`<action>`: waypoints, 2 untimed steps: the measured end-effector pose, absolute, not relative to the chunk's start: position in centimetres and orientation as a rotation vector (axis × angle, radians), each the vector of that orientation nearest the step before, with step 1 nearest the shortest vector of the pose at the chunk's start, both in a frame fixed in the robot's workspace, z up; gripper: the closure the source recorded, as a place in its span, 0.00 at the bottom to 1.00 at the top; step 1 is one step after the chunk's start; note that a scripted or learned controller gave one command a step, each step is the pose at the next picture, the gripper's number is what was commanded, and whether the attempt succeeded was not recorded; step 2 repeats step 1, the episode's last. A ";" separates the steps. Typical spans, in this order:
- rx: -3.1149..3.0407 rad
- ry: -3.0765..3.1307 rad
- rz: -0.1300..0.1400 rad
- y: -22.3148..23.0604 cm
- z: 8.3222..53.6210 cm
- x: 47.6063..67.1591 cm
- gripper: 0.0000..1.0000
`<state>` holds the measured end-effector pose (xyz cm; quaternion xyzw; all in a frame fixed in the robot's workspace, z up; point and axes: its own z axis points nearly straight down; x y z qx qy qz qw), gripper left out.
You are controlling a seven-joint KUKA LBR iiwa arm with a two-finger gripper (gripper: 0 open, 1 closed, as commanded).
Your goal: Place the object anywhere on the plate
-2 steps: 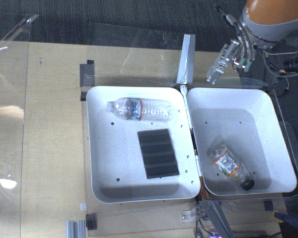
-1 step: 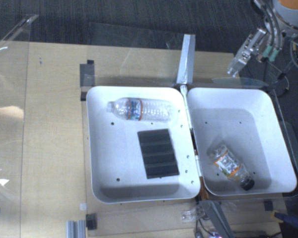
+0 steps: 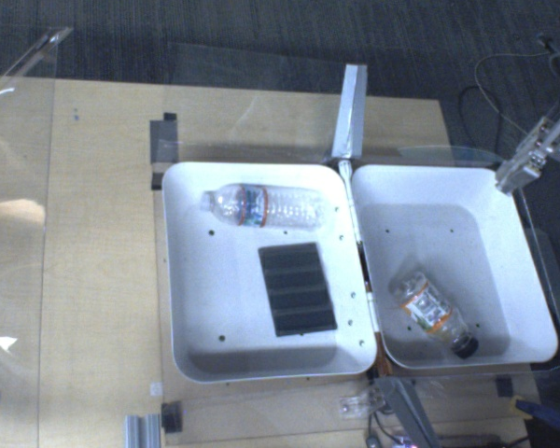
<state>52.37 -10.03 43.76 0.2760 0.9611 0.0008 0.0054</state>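
Left bin (image 3: 191, 278): white, shallow, centre of frame. Holds two things.
Clear water bottle (image 3: 264, 206): lies on its side along the upper wall of the left bin, cap end toward the left, a blue and red label band near that end.
Dark ribbed plate (image 3: 298, 289): black rectangle, flat on the left bin's floor, just below the water bottle and apart from it, slightly tilted.
Right bin (image 3: 504, 278): white, touching the left bin along the middle seam.
Small bottle (image 3: 434, 315): clear, crumpled, orange and green label, dark cap pointing lower right. Lies tilted in the lower part of the right bin, near the bottom wall.
Gripper (image 3: 521, 173): at the right edge of the frame, over the upper right corner of the right bin. Nothing seen between its fingers; whether they are spread or pressed together I cannot tell.
Small bottle to gripper: well apart, the bottle lower left of it, across the bin floor.
Bench (image 3: 84, 278): pale wood, under both bins.
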 end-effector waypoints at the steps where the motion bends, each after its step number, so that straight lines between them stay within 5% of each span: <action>1: 0.918 2.994 0.001 -17.4 43.7 54.7 1.00; 2: 0.918 2.994 0.001 -17.4 43.7 54.7 1.00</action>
